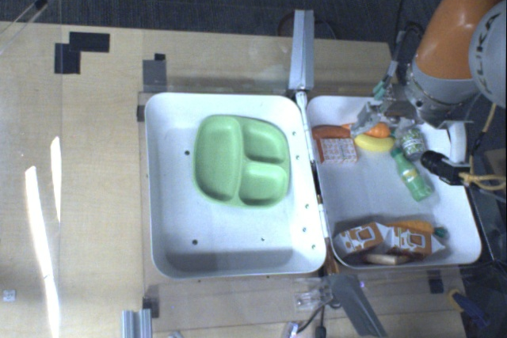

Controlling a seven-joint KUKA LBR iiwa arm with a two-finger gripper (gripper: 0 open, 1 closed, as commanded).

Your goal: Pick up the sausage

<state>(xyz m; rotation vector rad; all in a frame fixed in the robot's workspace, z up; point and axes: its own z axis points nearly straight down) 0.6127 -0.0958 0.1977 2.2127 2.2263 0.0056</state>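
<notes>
Sausage (331,132) partly behind tool (379,116)

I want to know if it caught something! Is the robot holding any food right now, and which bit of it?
It cannot be told. The tool sits low over the yellow and orange food at the far end of the right bin, but its tip is hidden there.

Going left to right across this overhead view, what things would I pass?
Left white bin → green divided plate → metal post between the bins → reddish packet → yellow banana → green bottle → orange-banded arm.
</notes>
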